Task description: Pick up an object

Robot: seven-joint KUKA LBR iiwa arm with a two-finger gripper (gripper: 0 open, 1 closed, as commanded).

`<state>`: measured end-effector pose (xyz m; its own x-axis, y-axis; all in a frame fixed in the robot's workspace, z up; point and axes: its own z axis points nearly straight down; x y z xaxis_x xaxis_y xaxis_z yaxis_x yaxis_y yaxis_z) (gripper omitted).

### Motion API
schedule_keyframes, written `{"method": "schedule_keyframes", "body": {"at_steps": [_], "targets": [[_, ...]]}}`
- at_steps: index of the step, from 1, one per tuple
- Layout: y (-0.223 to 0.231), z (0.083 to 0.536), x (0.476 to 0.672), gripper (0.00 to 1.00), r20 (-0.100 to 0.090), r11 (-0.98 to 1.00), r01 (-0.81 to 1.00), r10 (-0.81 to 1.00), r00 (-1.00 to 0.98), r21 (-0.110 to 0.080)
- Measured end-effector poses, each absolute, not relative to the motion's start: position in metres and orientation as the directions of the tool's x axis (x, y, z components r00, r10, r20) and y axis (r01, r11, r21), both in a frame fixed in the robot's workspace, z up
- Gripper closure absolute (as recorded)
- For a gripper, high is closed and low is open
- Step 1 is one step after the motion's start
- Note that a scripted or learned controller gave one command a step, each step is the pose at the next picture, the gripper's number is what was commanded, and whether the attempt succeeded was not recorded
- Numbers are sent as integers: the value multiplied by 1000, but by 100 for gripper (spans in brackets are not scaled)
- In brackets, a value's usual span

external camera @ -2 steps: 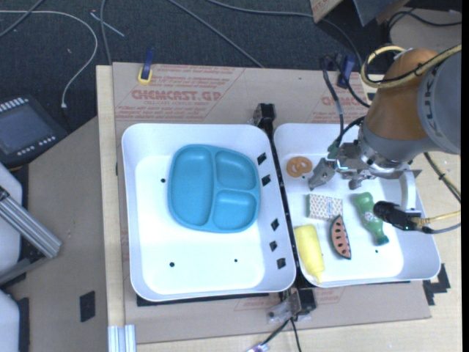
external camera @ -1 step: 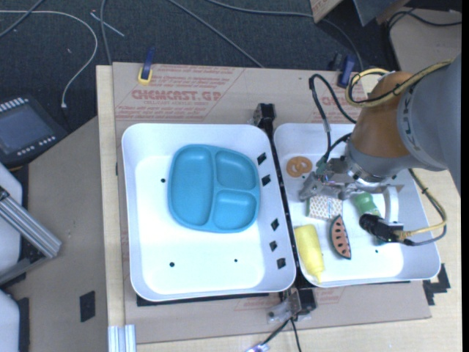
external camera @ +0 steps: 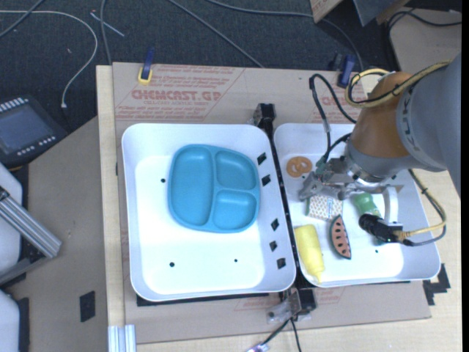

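Gripper is hovering low in the right bin, right of frame, jaws spread, gripping nothing. It's sitting over the checkered packet, donut just beside. Crowding is risking a nudge, not a clean grasp.

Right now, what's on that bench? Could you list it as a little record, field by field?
left bin: holds a blue divided plate
right bin: holds several small objects
objects in right bin: yellow banana, watermelon slice, tan ring, checkered white piece, green item
gripper: low over the right bin, above the checkered white piece
arm: reaches in from the right
held object: none visible
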<state>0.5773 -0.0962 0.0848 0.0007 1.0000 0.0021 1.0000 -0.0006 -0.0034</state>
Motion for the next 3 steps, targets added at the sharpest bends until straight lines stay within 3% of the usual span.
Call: {"method": "schedule_keyframes", "body": {"at_steps": [1,3], "targets": [[-96,96,578,100,3,-1,1000,1000,1,-1],[-101,205,584,100,-1,1,1000,1000,-1,7]]}}
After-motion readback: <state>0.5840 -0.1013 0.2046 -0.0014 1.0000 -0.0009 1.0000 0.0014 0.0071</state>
